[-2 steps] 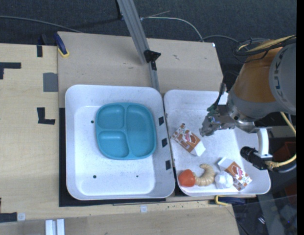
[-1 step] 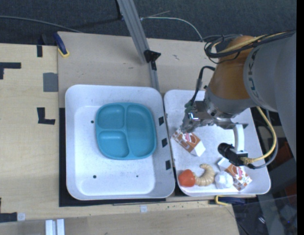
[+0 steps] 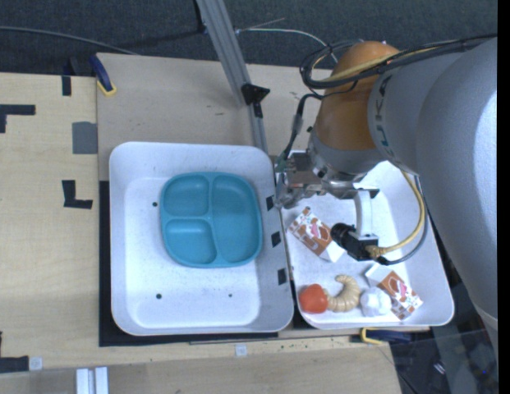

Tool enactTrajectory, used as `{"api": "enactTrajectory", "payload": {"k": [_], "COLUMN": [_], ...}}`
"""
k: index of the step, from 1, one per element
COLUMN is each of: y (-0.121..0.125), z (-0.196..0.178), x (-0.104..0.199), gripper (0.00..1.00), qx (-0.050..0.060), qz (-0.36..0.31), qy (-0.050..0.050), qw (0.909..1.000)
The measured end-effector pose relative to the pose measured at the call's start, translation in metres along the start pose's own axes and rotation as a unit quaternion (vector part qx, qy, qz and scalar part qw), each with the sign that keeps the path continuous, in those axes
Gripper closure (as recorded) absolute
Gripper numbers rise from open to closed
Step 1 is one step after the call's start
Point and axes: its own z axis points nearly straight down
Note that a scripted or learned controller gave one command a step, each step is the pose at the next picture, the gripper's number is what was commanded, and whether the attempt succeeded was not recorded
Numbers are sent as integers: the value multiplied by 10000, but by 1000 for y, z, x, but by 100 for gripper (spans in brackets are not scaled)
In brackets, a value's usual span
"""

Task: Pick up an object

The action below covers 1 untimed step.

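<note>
**Claw poised at the top corner of the right bin, nearest packet just below it**

The claw (image 3: 289, 187) is seen at the upper left corner of the right bin (image 3: 431, 261), close against the wall shared with the left bin (image 3: 140, 220). It is hidden beneath the wrist, so it cannot be told whether it is open or closed, and nothing is seen to be held in it.

The nearest candidate is taken to be the red-and-white packet (image 3: 310, 231). It lies flat on the floor of the right bin, just below the claw in the view and slightly to its right, apart from the other things. Its long axis is set on a slant, running from upper left to lower right.

Along the bin's near edge a cluster is found: a red round item (image 3: 314, 300), a croissant-shaped piece (image 3: 346, 294) touching it, a small white item (image 3: 371, 304) and a second packet (image 3: 399, 294). These are well apart from the claw.

A blue divided plate (image 3: 212, 218) is held in the left bin.

It is judged that a short shift toward the near edge is called for, with the claw turned so that the packet is closed on across its narrow width. The bin wall beside it could be struck if the descent is made too far left.
</note>
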Motion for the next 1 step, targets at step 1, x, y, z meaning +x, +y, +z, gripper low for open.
{"api": "enactTrajectory", "payload": {"k": [1], "y": [11], "z": [-16], "x": [51], "gripper": [100], "qx": [-2], "qz": [1], "qy": [-1], "qw": [10000]}}
